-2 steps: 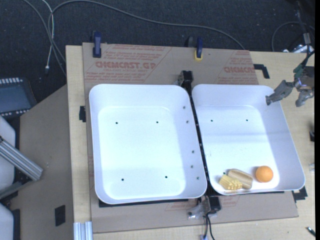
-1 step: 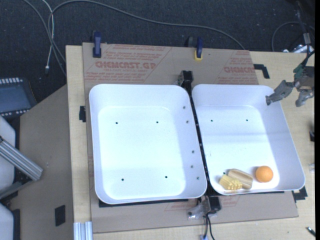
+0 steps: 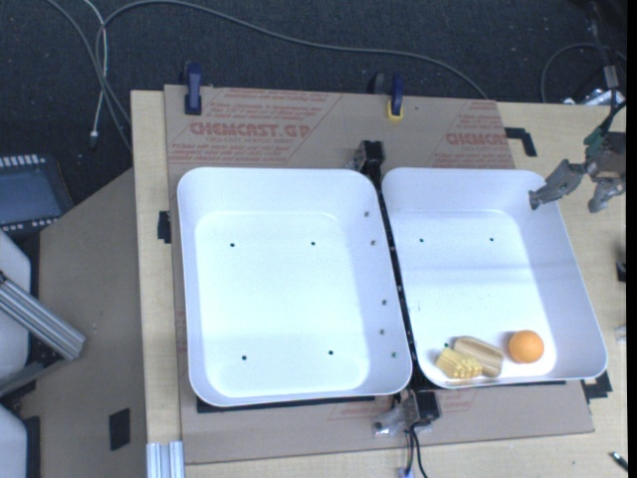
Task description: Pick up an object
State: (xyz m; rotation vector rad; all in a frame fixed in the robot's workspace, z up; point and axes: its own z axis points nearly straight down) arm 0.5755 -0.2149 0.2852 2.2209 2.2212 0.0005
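Observation:
Three small objects lie at the near edge of the right bin (image 3: 468, 267): an orange ball (image 3: 526, 347), a tan bun-shaped piece (image 3: 480, 351) and a yellow corn-like piece (image 3: 458, 365) touching it. My gripper (image 3: 573, 195) hangs at the bin's far right corner, well away from them. It is open, with nothing between its spread fingers (image 3: 546, 191).
The left bin (image 3: 284, 287) sits beside the right one, their rims meeting along the middle. Both rest on a cardboard sheet (image 3: 299, 127) held by two clamps at the back. Cables trail over the dark floor behind the bench.

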